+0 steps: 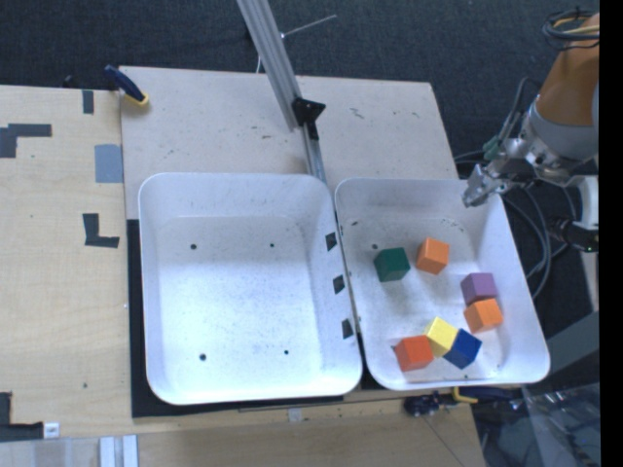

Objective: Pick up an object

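1. Camera view: the gripper (477, 189) hangs over the far right corner of the right bin (516, 261); whether it is released or clenched, I cannot tell.
2. The arm (567, 95), grey with an orange band, enters from the right edge.
3. In the right bin, a green cube (392, 264) and an orange cube (433, 256) sit near each other at mid-bin.
4. A purple cube (478, 286) touches a second orange cube (484, 314) by the right wall.
5. At the near end, a red cube (414, 352), a yellow cube (442, 336) and a blue cube (463, 348) cluster together, touching.
6. The left bin (156, 261) sits beside it on the counter (214, 115).
7. A metal rail (277, 56) slants across the counter's far side.
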{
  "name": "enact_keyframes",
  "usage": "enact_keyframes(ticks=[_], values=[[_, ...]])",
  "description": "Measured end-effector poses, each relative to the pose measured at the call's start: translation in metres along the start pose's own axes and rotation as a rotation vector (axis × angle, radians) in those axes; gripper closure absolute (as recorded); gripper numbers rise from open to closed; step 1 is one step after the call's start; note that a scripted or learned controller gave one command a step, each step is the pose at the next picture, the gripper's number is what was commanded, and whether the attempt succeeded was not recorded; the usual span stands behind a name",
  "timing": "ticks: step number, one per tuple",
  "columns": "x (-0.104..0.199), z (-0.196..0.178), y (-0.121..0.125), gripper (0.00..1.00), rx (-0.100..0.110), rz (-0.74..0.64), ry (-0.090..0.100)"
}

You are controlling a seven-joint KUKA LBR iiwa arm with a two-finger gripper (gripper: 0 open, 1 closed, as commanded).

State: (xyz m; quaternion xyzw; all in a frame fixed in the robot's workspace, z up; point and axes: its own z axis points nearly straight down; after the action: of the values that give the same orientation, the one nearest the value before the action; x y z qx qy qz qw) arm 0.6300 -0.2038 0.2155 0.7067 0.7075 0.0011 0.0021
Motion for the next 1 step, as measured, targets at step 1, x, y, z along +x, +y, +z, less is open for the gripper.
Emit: enact_keyframes(ticks=[1], values=[[0.0072, -0.0459, 0.0043, 1.00, 0.000, -0.002, 0.000]])
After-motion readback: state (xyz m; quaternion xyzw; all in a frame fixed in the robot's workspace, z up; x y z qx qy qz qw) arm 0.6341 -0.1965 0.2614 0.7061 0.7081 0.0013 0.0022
